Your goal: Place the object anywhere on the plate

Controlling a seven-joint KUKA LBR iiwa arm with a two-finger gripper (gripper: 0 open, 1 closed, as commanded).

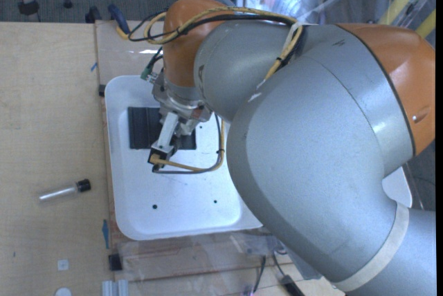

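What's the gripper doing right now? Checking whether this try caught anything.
Gripper: low over the white bin, beside the black plate; open or closed cannot be told.

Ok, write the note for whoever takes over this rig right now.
Gripper: low over the white bin, at the dark plate's lower right edge. I cannot tell whether it is open or shut, or whether it holds anything.
Things: the dark plate lies flat in the bin's upper left, partly hidden by the arm. A small clear tube with a black cap lies on the wooden bench left of the bin.
Done: nothing confirmed on the plate.
Left: confirm the object, set it on the plate.
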